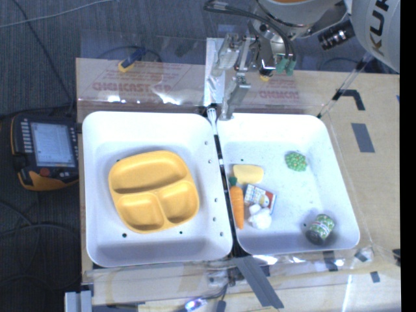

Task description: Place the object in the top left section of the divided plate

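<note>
Desk: tan top on dark carpet, two white bins side by side.
Plate (154, 190): yellow, divided, in left bin (97, 239).
Objects: right bin (338, 174) holds carrot (237, 205), yellow block (248, 173), green ball (296, 161), small can (320, 228), white bits; which one's the target — can't tell.
Tool (229, 106): over bins' far edge at divider; finger spread — can't tell, nothing seen held.
Relation: all objects lie nearer the camera & right of tool; carrot's long axis runs along divider.
</note>
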Motion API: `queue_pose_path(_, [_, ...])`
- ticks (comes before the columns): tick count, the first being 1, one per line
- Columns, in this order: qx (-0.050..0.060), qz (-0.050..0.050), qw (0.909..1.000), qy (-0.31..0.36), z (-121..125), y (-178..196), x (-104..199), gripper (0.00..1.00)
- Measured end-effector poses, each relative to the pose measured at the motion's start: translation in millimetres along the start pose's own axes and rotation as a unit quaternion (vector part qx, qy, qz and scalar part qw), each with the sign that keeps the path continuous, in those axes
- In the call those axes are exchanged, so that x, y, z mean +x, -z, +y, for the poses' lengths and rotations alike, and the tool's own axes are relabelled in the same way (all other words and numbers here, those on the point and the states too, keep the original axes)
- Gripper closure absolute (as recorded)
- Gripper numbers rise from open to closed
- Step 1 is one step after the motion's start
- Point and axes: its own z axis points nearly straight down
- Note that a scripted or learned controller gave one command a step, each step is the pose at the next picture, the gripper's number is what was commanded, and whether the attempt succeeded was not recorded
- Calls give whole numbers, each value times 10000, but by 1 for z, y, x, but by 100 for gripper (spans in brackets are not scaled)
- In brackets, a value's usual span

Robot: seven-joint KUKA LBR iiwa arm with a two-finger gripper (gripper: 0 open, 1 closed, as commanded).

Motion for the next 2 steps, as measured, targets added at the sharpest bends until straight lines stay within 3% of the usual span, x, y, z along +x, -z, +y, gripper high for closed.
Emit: queue_pose_path(2, [0, 0, 10000, 0, 0, 0, 0, 0])
